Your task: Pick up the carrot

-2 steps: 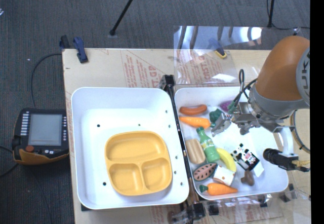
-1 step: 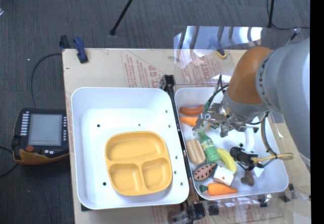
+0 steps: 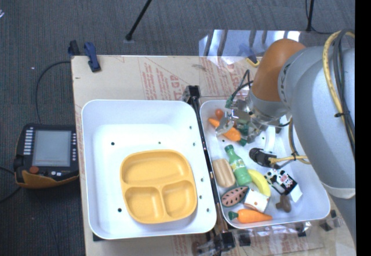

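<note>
I see dark grey carpet around my surface, a tan board with red printing. Two black tripod legs stand on the floor behind it. A blue clamp grips its far left corner. A pendant lies on the floor at left, its cable looping away.

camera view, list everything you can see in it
bins: 2, white, side by side on the bench
tray: 1, yellow, three compartments, left bin
carrot: 1, orange, green top, right bin near edge
bottle: 1, green, right bin middle
bread roll: 1, tan, left of bottle
banana: 1, yellow, right of bottle
pendant: 1, black, floor on left
clamp: 1, blue, bench corner
arm: 1, grey and orange, from right
gripper: 1, over right bin's far end
</note>
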Controlling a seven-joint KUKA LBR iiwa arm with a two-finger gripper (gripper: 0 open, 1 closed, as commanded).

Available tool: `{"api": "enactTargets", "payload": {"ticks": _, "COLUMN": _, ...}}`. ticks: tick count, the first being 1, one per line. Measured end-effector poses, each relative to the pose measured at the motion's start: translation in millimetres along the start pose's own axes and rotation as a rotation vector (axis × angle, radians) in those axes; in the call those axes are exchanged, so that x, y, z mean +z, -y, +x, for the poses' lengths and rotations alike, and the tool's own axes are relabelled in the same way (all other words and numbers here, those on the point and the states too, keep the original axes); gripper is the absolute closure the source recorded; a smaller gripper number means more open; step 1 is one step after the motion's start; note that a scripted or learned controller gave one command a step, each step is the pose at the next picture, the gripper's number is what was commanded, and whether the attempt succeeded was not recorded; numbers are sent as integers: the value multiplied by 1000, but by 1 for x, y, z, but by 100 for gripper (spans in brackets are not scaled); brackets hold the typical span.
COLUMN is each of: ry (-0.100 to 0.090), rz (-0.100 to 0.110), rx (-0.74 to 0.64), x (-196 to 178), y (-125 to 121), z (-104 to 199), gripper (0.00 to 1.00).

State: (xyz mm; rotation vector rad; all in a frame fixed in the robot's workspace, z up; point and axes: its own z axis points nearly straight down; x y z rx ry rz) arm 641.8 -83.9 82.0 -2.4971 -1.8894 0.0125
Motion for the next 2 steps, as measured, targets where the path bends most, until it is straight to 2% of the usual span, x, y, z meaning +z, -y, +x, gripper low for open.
{"api": "enactTargets", "payload": {"ticks": 1, "ry": 7, "rz": 18, "rx": -10, "x": -5, "y": 3, "z": -1, "gripper": 100}}
{"api": "enactTargets", "payload": {"ticks": 2, "ry": -1, "rz": -8, "rx": 237, "x": -103, "y": 1, "z": 10, "gripper": 100}}
